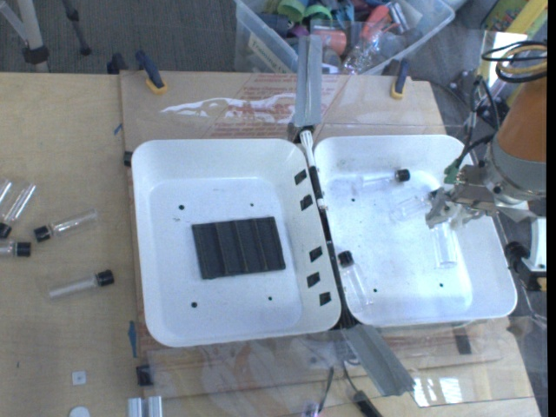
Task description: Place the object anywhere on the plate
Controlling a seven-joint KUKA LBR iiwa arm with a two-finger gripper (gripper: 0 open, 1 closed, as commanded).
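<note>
A dark grey ribbed plate (239, 247) lies flat in the middle of the left bin (156, 224). Several clear vials lie in the right bin (486, 298). One with a black cap (382, 179) is at the back and another capped one (352, 278) sits by the left wall. A clear vial (406, 207) lies near the middle. A clear tube (445, 246) lies just below my gripper (450, 212). The gripper hangs low over the right side of that bin, far from the plate. Whether it holds anything is unclear.
A clear tub of colourful items (347, 11) stands behind the bins. Loose capped vials (69, 225) lie on the wooden bench at the left. A ridge with black clips (314, 224) separates the two bins. Cables hang at the far right (512, 59).
</note>
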